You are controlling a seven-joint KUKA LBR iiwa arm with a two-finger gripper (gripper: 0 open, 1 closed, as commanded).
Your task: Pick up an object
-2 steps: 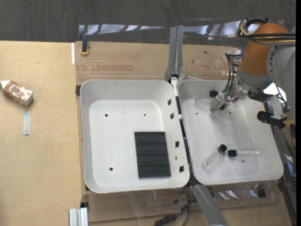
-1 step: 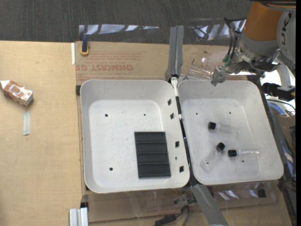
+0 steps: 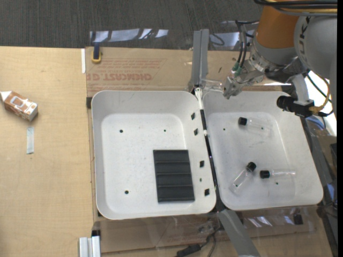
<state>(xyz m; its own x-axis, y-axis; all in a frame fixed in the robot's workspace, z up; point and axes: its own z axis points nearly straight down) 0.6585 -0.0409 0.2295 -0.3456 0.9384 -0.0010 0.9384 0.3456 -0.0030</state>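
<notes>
So far nothing is picked: three small clear vials with black caps lie loose in the right bin (image 3: 300, 191). One vial (image 3: 252, 123) rests just below the gripper (image 3: 231, 90), well short of the jaws; a second vial (image 3: 242, 176) and a third vial (image 3: 276, 173) lie farther down, near each other. Whether the jaws are parted I cannot tell, and nothing shows between them. Left of them, the left bin (image 3: 107, 143) carries a black ridged block (image 3: 173, 175). Far left on the table (image 3: 43, 197) sits a small carton (image 3: 20, 106). The bin wall beside the gripper may crowd a descent.
</notes>
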